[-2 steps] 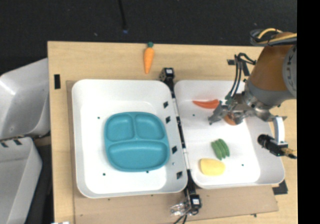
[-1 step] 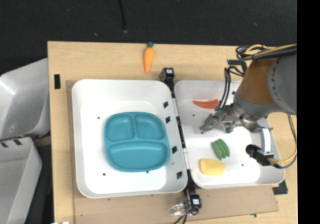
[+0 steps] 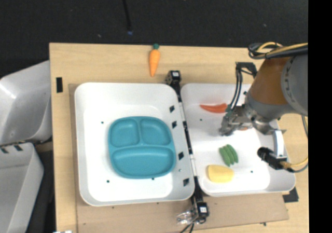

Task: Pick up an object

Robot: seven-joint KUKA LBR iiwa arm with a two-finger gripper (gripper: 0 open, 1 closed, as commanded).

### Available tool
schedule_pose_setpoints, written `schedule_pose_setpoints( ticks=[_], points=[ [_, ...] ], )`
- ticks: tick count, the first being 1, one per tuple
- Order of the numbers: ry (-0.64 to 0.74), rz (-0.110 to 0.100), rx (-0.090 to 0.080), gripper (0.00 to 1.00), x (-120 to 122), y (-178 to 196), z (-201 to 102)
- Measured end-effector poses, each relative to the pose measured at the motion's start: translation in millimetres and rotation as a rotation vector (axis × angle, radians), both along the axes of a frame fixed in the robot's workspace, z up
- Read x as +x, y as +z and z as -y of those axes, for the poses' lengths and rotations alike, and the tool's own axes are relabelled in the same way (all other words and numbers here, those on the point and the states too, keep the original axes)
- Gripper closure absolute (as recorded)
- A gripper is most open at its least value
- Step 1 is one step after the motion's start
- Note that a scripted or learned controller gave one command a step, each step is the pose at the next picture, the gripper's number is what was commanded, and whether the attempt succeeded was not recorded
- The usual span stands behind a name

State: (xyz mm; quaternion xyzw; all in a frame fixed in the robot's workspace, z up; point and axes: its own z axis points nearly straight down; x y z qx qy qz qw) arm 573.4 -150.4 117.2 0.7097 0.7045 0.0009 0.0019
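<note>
Teal plastic divided plate [image 3: 141,147] with three compartments sits pretty much in the middle of the left shallow white bin [image 3: 88,185], flat on the bin floor. Up on the tan wooden bench [image 3: 104,63], just past that bin's far edge, there's an orange toy carrot with a green top [image 3: 154,60] lying on its own. Moving over to the right shallow white bin [image 3: 259,184]: a red-orange chili-shaped toy [image 3: 213,107] near the far wall, a small green bumpy veggie toy [image 3: 228,154] further down, and a pale yellow rounded lump [image 3: 220,174] just beside it toward the near wall. The two-finger gripper [image 3: 229,126] hangs between the chili and the green piece, touching neither as far as I can see. Can't tell how it's set, too blurry.
</note>
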Motion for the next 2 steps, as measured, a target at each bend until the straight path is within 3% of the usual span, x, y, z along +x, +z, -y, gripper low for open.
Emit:
schedule_pose_setpoints(
  ticks=[1, 2],
  points=[
    [0.009, 0.004, -0.001, 1.0, 2, 65, 1],
    [0.009, 0.002, 0.0, 1.0, 4, 102, 3]
  ],
)
